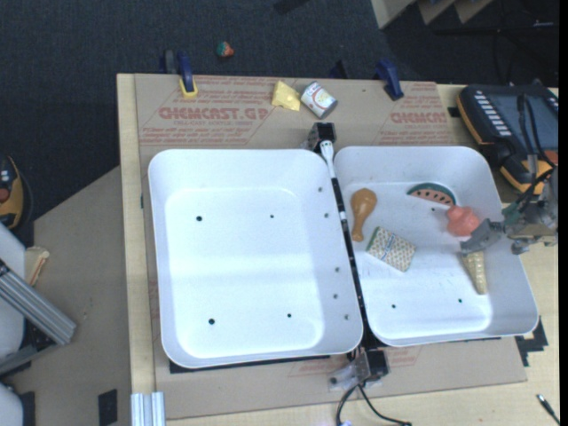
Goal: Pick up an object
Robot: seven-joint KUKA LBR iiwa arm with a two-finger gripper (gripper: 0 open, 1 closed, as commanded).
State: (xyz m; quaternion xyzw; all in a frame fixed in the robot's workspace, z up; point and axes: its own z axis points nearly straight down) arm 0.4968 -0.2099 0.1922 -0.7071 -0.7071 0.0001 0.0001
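**Gripper at the right bin's edge, candidates for a pick close by**

While the task names no particular object, the nearest candidates lie in the right shallow white plastic bin [417, 327]: a rounded pink toy [461, 221] and a pale yellow ribbed cone [477, 272], both near the bin's right wall. The grey two-finger gripper [486, 235] sits low between them, reaching in from the right; whether it is open or closed cannot be told at this size, and nothing can be seen held. A good pick would probably centre over one item alone, since pink toy and cone lie close together and a descent between them risks nudging both. The cone's taper suggests gripping across its wider end.

Farther left in the same bin lie a tan drumstick-shaped toy [361, 209], a speckled beige rectangular pad [391, 248] and a watermelon-slice toy with green rind [432, 193], all well spaced. The left white bin [177, 171] adjoins along the centre seam. On the cardboard-covered bench [222, 112] behind rest a yellow wedge [286, 97] and a small white printed block [319, 99], between blue clamps [185, 71]. The bin's right wall may limit approach.
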